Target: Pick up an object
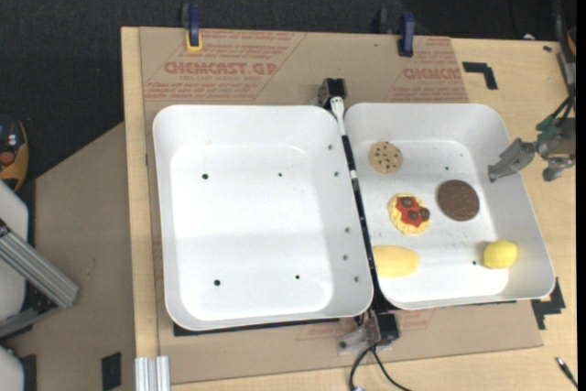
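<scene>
The right bin (476,125) holds several small toy foods. A chocolate-chip cookie (385,157) lies near its back left. A brown round disc (457,200) sits mid-bin, and a small pizza-like piece (410,213) with red topping lies to its left. A pale yellow oblong piece (395,261) rests at the front left, and a yellow lemon-like ball (499,255) at the front right. My gripper (529,160) hangs over the bin's right rim, up and to the right of the brown disc, with nothing seen held in it.
The left bin (183,197) stands beside the right one on a brown board (275,59) held by two blue clamps (191,18). A cable (375,352) runs off the front edge. A metal rail (37,275) lies at the far left.
</scene>
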{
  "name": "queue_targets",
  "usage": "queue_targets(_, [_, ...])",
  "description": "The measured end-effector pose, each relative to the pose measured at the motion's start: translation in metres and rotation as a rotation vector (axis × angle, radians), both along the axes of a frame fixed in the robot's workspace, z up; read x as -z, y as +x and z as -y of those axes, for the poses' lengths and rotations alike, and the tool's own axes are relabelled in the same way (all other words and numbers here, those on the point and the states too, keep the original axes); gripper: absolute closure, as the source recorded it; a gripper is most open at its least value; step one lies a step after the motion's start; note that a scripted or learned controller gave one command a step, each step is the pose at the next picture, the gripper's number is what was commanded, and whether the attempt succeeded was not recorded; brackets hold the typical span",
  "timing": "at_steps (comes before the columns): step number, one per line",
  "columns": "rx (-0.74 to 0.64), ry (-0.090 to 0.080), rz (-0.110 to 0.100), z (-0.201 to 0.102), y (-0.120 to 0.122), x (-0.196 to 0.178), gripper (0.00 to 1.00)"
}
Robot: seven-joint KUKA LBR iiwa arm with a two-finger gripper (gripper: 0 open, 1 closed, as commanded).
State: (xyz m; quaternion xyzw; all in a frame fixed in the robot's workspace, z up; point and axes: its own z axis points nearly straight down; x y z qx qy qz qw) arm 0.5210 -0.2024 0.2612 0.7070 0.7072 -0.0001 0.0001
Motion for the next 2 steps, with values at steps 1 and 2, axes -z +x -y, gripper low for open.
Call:
queue_targets(1, [-0.003, 0.007, -0.015, -0.035, 0.004, 0.154, 0.0])
queue_targets(2, [0.0, -0.002, 0.003, -0.005, 0.038, 0.178, 0.0])
